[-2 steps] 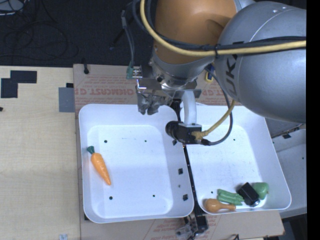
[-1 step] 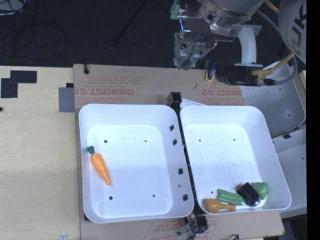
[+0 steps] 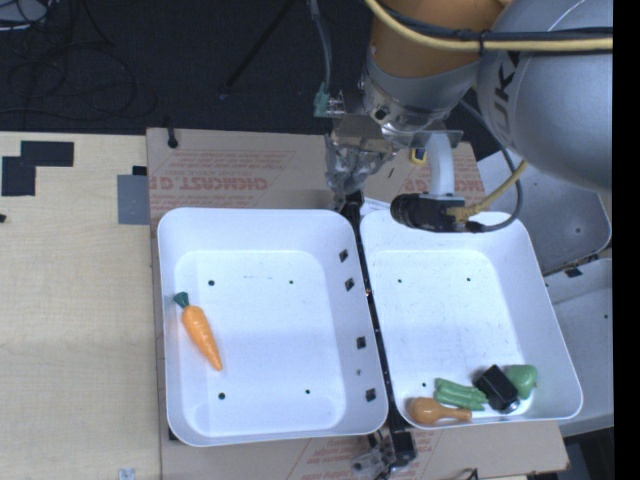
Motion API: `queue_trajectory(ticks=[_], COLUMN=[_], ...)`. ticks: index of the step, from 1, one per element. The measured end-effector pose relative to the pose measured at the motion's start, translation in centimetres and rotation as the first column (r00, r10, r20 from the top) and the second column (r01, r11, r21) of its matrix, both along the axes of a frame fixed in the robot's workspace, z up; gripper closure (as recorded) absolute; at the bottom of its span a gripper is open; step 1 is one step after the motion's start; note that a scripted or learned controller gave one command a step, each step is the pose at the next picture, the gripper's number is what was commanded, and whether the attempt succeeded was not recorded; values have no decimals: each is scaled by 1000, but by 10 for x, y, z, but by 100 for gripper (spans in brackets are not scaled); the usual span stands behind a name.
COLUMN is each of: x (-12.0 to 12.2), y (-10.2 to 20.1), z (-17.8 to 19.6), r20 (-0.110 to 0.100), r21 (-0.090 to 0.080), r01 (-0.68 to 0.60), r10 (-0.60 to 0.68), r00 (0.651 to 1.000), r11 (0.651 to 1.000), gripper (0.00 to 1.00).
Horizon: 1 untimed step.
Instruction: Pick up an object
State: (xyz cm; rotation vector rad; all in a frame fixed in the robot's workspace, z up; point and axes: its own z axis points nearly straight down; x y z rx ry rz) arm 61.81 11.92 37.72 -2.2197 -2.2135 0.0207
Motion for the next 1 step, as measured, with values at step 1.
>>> queue_trajectory(ticks=[1], x=[-1], y=[100], z=[36], r20=[14], r21=[7], r01=[-12], r10=[12], r00=[1000], r11=[1000], gripper=[100])
